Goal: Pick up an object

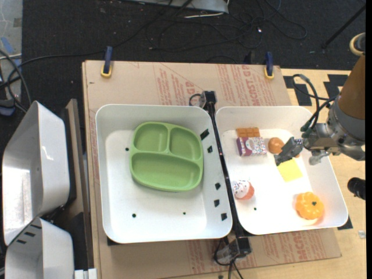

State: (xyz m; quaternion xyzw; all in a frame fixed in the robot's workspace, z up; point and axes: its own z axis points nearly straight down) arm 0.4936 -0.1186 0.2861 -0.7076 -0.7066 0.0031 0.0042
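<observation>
Matt green moulded-plastic divided plate point(167, 157), smooth glossy white plastic bins point(110, 173), brown printed cardboard sheet point(174, 83) beneath, metal-grey arm point(349, 129)

Left bin point(110, 173) holding green divided plate point(167, 156), right bin point(331, 182) with purple carton point(251, 146), orange ball point(275, 144), yellow square point(290, 170), small pumpkin point(308, 206), claw point(289, 149) just beside ball above yellow square.

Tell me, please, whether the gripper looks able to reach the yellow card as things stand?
Probably yes: the gripper hangs just above the yellow card, which lies flat and apart from the other items in the right bin.
</observation>
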